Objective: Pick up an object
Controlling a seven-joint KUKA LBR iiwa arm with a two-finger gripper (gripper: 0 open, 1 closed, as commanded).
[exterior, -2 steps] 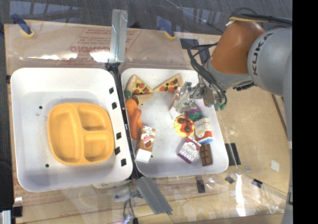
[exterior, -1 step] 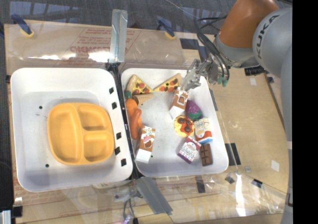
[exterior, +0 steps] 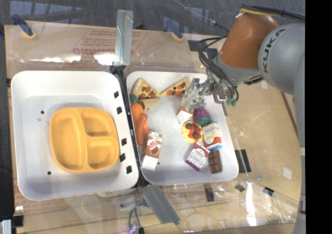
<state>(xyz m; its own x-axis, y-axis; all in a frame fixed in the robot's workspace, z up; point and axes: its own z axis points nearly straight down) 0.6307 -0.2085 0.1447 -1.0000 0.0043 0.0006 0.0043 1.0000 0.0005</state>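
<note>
1. You see the arm (exterior: 270,51) reaching in from the right, its orange band above the wrist, and the gripper (exterior: 194,95) hanging low over the upper part of the right bin (exterior: 228,173).
2. You cannot tell from this slanted view how the gripper is set or whether it has hold of anything; its metal parts blur into the toys under it.
3. Just left of the gripper lies a pizza slice (exterior: 176,88), and a second pizza slice (exterior: 143,91) sits near the bin's upper left corner.
4. Just below the gripper you find a purple toy (exterior: 202,115), with a yellow and red toy (exterior: 191,131) touching it on the lower side.
5. Beside those stands a small carton with a red and white label (exterior: 211,135); below it lie a purple box (exterior: 196,157) and a brown chocolate bar (exterior: 215,162), side by side.
6. Along the bin's left wall you see an orange carrot (exterior: 140,124), with a brown and white packet (exterior: 152,150) just beside it.
7. The left bin (exterior: 31,176) holds a yellow divided tray (exterior: 83,138), lying flat near its middle.
</note>
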